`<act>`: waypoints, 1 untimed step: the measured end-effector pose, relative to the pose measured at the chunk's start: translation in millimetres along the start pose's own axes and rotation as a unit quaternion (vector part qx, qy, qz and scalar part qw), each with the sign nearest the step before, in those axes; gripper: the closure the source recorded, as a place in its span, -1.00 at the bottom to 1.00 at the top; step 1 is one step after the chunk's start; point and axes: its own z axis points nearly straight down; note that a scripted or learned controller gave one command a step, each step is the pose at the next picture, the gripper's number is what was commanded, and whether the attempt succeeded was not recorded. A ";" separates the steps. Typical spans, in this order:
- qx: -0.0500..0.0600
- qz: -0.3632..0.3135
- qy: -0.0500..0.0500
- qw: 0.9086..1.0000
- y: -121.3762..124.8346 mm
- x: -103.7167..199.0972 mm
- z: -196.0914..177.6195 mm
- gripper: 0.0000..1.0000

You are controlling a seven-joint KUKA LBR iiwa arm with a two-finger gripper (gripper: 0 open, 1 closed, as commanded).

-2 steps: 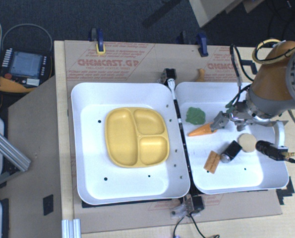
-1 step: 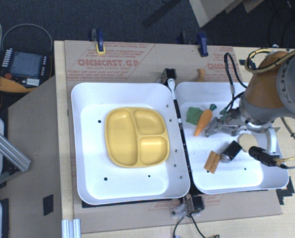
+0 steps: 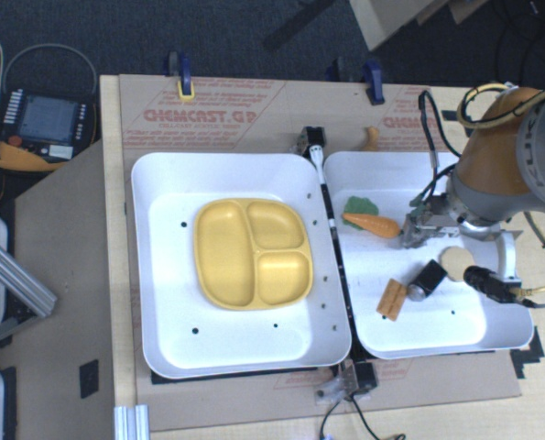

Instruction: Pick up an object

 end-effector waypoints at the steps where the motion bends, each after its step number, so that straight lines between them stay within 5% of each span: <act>1: -0.004 -0.001 -0.001 1.000 1.0 4.8 -63.0 1.00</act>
